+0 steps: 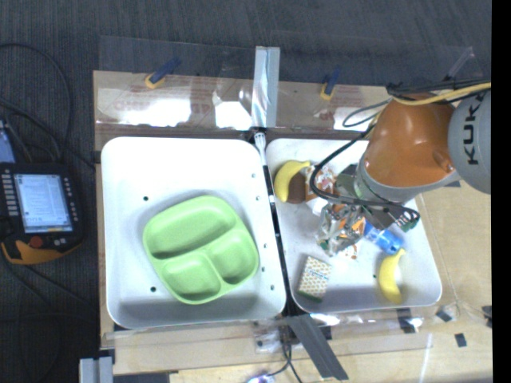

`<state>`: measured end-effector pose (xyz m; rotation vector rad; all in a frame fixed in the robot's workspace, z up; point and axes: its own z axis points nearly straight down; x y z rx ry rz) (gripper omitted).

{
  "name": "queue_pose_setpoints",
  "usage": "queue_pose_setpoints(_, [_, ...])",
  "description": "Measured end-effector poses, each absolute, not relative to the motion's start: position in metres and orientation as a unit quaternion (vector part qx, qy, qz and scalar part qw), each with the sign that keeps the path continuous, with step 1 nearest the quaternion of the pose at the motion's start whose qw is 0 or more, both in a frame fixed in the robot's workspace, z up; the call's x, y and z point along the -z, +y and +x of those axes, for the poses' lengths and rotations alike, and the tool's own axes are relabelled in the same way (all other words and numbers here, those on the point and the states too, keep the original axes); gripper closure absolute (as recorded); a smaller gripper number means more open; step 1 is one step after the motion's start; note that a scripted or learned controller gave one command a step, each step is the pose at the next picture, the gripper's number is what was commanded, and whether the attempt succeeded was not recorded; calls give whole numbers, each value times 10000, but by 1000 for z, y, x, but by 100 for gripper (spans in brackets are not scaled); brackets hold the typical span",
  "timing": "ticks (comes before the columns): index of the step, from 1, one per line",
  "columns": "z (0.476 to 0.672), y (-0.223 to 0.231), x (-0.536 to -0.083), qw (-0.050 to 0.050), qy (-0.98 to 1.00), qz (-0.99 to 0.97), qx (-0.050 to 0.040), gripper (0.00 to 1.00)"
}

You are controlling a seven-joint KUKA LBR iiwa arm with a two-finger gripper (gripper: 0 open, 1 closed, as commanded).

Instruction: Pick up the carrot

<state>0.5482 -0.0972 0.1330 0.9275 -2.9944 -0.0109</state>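
The gripper [342, 231] is hanging over the right bin [423, 292], and the carrot [349, 227] seems to be lying at its fingers as an orange sliver; whether they are gripping it, I cannot tell. A banana [390, 274] is lying nearby.

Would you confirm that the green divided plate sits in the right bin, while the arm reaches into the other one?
Not quite: the camera view shows the green divided plate in the left bin. The arm reaches into the other one, the right bin.
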Motion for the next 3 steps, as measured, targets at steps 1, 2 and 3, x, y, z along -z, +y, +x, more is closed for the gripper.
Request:
queue_pose_setpoints(1, [553,-89,-203,-24,-9044,4267,0,100])
queue_pose_setpoints(2, [591,-63,-300,-47,-9095,4156,-12,100])
queue_pose_setpoints(3, [601,-109,-184,12,-8303,5573,31,100])
